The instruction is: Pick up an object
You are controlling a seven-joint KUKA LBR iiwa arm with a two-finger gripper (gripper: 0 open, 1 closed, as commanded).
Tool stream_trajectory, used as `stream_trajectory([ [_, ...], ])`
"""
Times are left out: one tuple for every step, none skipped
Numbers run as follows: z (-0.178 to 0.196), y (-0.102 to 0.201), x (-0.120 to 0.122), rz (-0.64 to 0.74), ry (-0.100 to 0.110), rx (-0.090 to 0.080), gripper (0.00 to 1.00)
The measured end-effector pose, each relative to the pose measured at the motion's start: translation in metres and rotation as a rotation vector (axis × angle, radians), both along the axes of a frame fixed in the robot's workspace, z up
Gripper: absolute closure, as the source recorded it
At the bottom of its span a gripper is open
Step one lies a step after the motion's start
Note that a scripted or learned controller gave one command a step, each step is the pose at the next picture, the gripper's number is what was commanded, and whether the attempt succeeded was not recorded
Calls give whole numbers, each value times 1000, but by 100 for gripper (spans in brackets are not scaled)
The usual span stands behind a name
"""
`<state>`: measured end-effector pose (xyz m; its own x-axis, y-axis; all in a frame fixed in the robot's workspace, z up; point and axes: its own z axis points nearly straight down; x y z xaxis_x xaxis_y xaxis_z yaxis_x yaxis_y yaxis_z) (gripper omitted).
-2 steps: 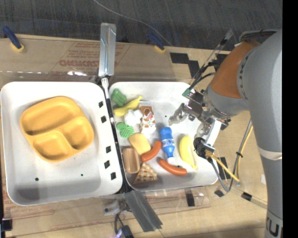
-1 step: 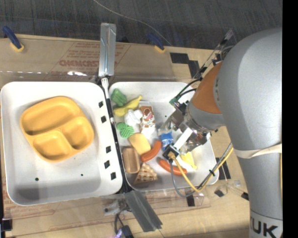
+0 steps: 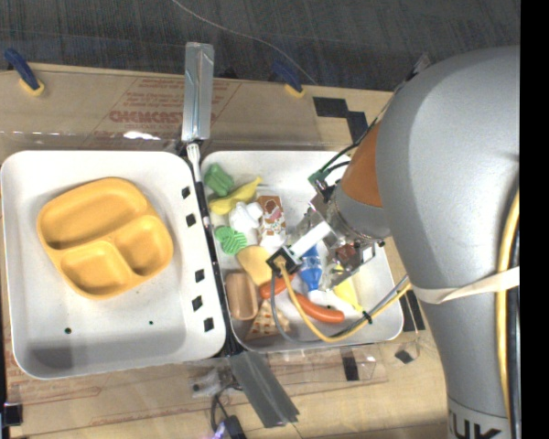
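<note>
The right bin [image 3: 256,161] holds a heap of toy food. At its left side lie a green piece [image 3: 220,180], a yellow banana [image 3: 244,192], a white bottle [image 3: 247,219] and a small carton [image 3: 272,212]. Lower down are a round green piece [image 3: 231,239], a tan wedge [image 3: 253,263], a brown bread piece [image 3: 241,295] and an orange carrot [image 3: 321,313]. A blue item [image 3: 311,269] and a yellow item [image 3: 347,292] sit right under the wrist. My gripper [image 3: 340,252] is low in the bin's right half, above these, its tips hidden by the wrist.
The left bin [image 3: 18,245] holds a yellow divided plate [image 3: 105,234]. The grey arm covers the right bin's right side and rim. A metal bar [image 3: 197,90] stands at the back between the bins. Cardboard lines the bench behind.
</note>
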<state>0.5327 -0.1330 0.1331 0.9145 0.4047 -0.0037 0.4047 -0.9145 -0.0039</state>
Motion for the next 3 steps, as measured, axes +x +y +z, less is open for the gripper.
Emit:
stream_trajectory([
  [-1, -13, 85, -208, -1, 0, 0],
  [-20, 28, 19, -203, 2, 2, 0],
  [-23, 40, 80, -211, 2, 0, 0],
])
